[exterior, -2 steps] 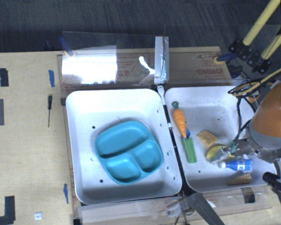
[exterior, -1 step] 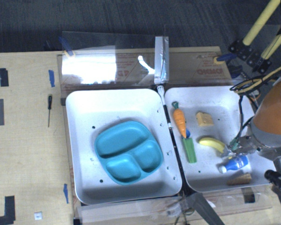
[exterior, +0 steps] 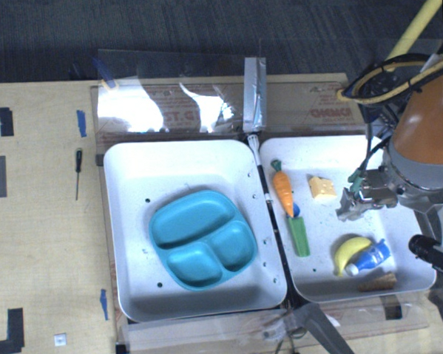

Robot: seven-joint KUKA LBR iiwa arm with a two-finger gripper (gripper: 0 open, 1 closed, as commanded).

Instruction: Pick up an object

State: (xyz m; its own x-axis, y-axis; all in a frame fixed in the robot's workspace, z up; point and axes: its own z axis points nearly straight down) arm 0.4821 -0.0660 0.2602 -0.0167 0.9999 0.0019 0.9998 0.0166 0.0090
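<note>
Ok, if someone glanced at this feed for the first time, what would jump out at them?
Probably the bright blue divided plate, lying alone in the left bin. Next, the cluster of small items in the right bin: an orange carrot along its left wall, a green piece just below it, and a yellow banana touching a blue bottle. The gripper hangs over that bin's right side, above the banana.
</note>
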